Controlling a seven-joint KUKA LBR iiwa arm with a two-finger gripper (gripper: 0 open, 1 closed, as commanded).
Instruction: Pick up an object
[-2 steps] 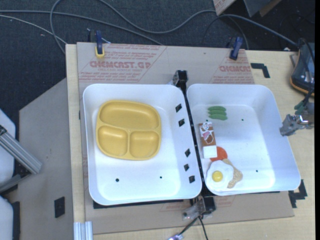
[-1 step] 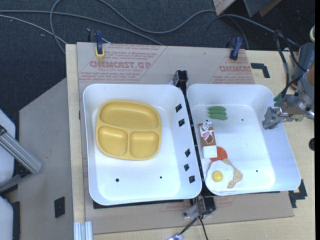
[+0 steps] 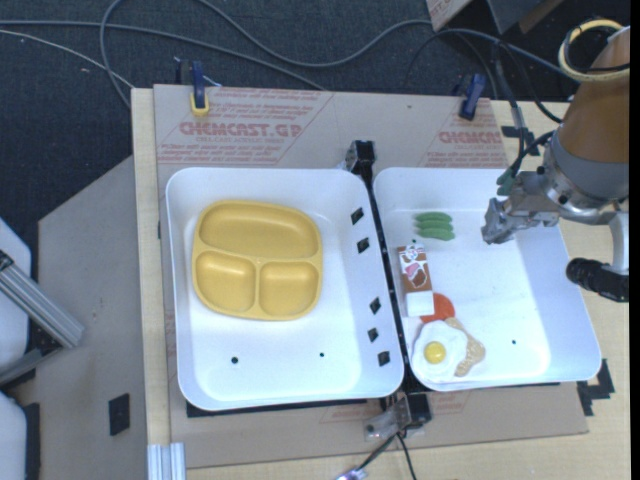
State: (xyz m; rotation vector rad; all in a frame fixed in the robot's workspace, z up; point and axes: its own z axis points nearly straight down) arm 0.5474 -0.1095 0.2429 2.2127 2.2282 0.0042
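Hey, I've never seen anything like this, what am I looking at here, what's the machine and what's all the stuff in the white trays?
This is one camera looking down on a bench. The grey and orange arm on the right is a robot; its pincer hangs over the right bin. That bin holds toy food: green beans, a small brown packet, a red-and-white piece and a fried egg. The left bin holds a yellow divided plate. Nothing is seen in the pincer.
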